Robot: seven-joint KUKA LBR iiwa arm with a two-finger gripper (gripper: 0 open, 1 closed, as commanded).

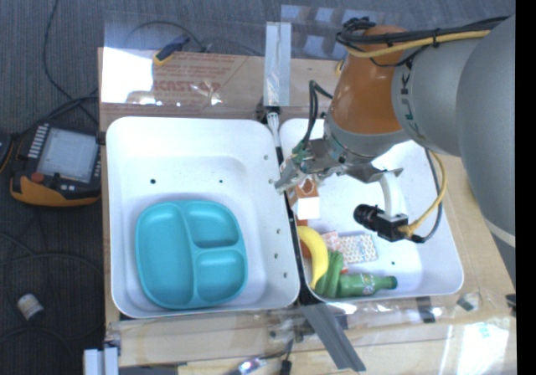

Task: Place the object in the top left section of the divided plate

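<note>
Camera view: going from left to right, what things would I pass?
Handheld screen device → blue divided plate → banana → green bottle.

Your grey KUKA arm (469,72) reaches in from the right of the camera view. Its broad, rounded link takes up the upper right corner and slants down toward the middle. Thin black and yellow cables (444,30) run along the top edge of that link and loop over the orange band (368,89) at its end. Below the band you see the grey wrist (360,146), pointing downward and leaning left. The metal gripper (295,171) hangs from the wrist, angled down and to the left, just left of the view's centre.
</note>
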